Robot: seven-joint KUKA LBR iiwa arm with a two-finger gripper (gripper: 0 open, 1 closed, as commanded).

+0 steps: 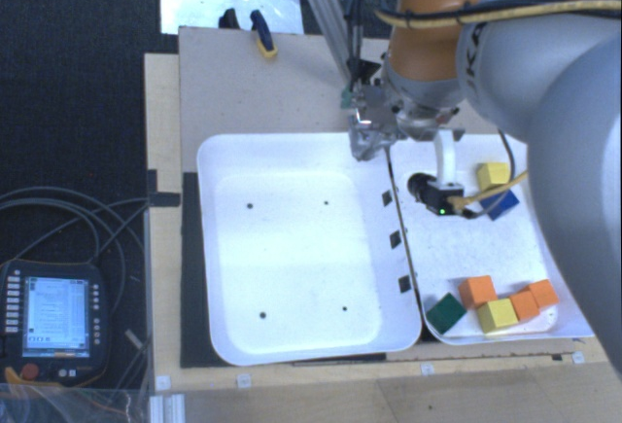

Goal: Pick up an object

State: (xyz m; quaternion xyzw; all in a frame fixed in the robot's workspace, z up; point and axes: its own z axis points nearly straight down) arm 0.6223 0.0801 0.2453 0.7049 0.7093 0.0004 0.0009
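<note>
The arm's (544, 71) bulk cuts off the far right part of the right bin (457, 251). The gripper (366, 141) is a blurred grey mass at the bins' far rim, and I cannot tell whether it is wide or narrow. A yellow block (493, 175) and a blue block (501, 206), partly behind a cable, lie to the view's right of the gripper, apart from it. Well nearer the camera than the gripper, a green block (446, 312), orange blocks (476, 291) and a second yellow block (497, 315) sit clustered together.

Single fixed camera, mounted high above worktop (243, 81), looking down at slant. Medium distance. Both white bins in frame: left bin (209, 168) near centre, right bin (457, 256) partly behind arm (554, 71), which enters from right, large, close to lens. Control pendant (49, 314) on dark floor (68, 71) at left edge.
</note>
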